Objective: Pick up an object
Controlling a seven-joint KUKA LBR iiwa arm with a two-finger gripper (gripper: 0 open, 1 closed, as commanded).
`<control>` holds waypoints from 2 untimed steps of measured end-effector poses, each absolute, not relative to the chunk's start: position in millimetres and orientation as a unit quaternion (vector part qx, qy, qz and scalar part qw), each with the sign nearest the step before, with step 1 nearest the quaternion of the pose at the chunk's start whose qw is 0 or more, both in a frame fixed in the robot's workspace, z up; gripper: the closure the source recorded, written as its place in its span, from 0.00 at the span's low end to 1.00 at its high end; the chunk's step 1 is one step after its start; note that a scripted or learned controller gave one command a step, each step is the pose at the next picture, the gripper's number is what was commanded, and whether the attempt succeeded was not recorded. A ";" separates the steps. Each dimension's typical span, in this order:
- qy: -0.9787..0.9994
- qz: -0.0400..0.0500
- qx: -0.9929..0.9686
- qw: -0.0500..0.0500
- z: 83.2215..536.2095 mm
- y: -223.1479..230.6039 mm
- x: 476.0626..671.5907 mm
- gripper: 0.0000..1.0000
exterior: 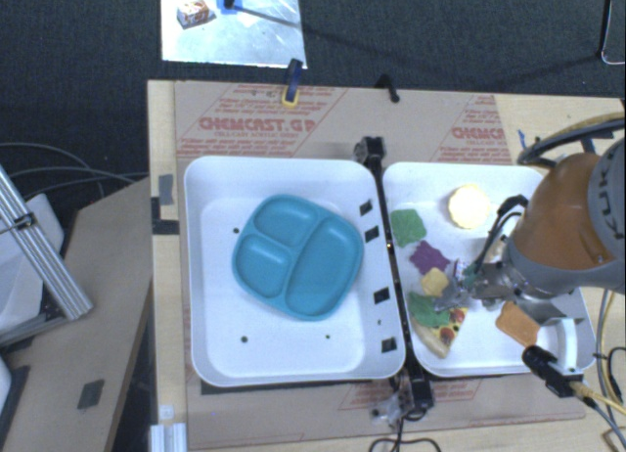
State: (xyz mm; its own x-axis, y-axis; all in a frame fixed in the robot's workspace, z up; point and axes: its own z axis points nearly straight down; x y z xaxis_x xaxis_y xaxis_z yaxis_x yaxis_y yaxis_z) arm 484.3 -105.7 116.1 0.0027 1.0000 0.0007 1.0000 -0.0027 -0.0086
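I've got the arm [572,230] reaching in over the right bin [489,357], with the gripper [460,282] low in the middle of it, right among the toy food. I can't tell how it's set from this angle. A yellow piece [434,283] sits just beside its tip, a purple piece [427,256] and a green piece [407,224] toward the bin's left wall, a pizza slice [435,321] near the front edge. A pale yellow round [469,206] lies toward the back, an orange block [516,324] at the right. The left bin [225,352] holds a blue divided plate [297,255].
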 end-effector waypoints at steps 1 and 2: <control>-0.708 -0.001 -0.706 -0.001 133.7 -103.6 487.4 1.00; -0.706 0.001 -0.708 0.001 89.2 -138.7 485.6 1.00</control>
State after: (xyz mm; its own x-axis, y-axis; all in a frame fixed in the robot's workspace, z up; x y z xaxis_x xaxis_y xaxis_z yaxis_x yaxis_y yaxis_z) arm 485.6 -138.7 89.2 0.0018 1.0000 -0.0003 1.0000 -0.0018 -0.0023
